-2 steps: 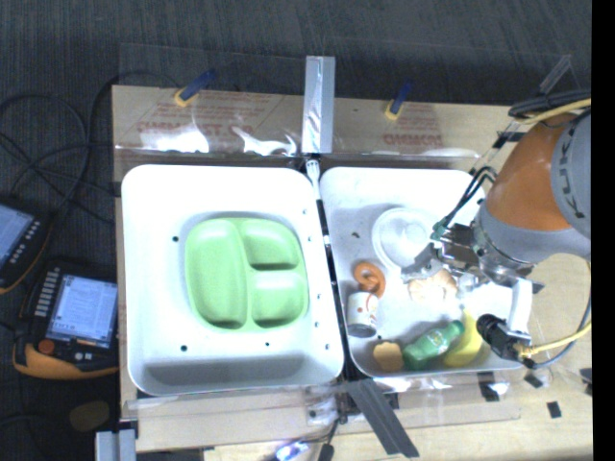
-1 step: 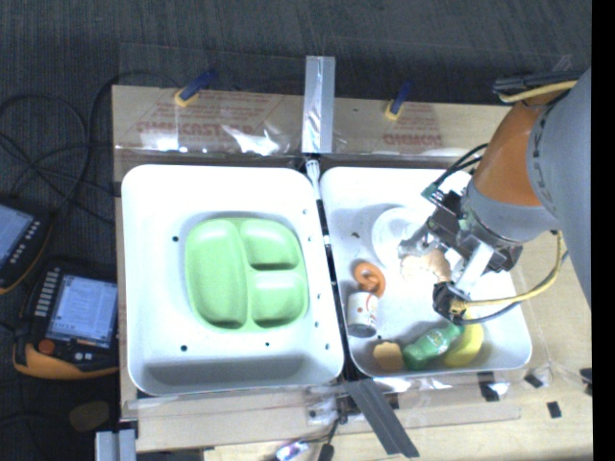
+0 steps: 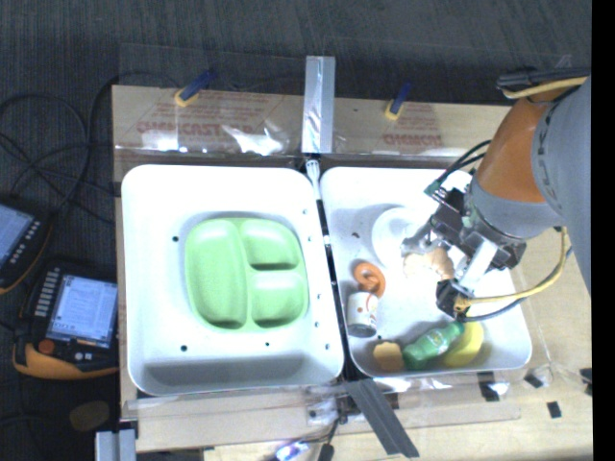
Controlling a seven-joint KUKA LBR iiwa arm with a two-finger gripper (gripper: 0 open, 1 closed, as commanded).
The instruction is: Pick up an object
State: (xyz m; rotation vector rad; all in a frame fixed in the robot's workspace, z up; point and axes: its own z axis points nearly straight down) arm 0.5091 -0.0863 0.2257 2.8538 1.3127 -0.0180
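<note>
camera view: red print [image 3: 183, 121], unreadable

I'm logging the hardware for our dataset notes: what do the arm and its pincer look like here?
The arm is grey and rounded, with a broad orange band above the wrist. Below that sits a dark, blocky wrist unit ending in the pincer, built of black and pale metal parts. A yellow cable and thin black ones loop alongside it.
</note>
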